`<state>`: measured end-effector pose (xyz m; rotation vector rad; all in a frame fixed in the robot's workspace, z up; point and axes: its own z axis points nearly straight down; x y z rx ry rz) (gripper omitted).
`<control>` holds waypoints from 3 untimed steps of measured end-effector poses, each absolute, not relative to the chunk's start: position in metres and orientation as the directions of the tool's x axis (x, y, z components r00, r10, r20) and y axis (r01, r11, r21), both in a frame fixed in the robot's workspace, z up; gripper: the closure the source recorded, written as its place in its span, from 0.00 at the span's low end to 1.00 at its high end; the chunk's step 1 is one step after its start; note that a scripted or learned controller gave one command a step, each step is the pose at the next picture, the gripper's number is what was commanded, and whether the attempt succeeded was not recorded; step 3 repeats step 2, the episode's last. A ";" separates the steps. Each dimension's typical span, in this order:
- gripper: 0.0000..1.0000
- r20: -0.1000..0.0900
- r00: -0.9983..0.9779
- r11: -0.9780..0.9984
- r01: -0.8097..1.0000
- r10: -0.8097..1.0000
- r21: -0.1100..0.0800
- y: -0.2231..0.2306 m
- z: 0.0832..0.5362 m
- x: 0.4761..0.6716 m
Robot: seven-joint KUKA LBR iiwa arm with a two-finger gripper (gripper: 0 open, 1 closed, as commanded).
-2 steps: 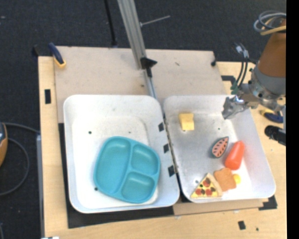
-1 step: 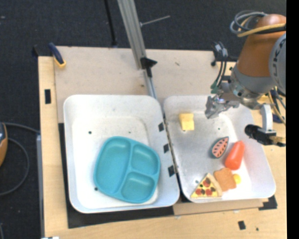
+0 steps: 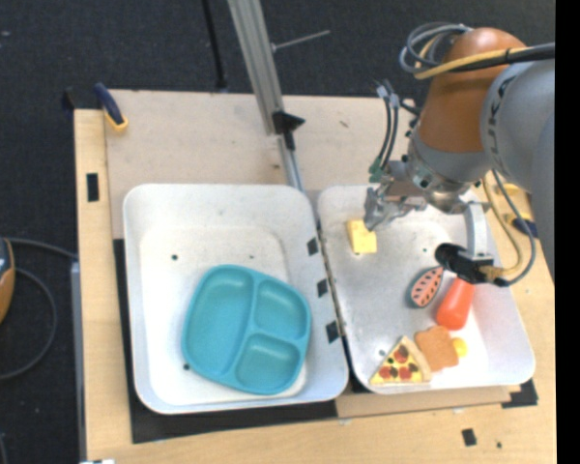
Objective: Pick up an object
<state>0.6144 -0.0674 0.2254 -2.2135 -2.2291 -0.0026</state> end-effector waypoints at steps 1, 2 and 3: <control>1.00 0.001 -0.008 0.008 1.000 1.000 0.003 -0.017 0.239 0.609; 1.00 0.001 -0.007 0.007 1.000 1.000 0.000 0.035 0.231 0.612; 1.00 0.001 -0.007 0.007 1.000 1.000 0.000 0.035 0.231 0.612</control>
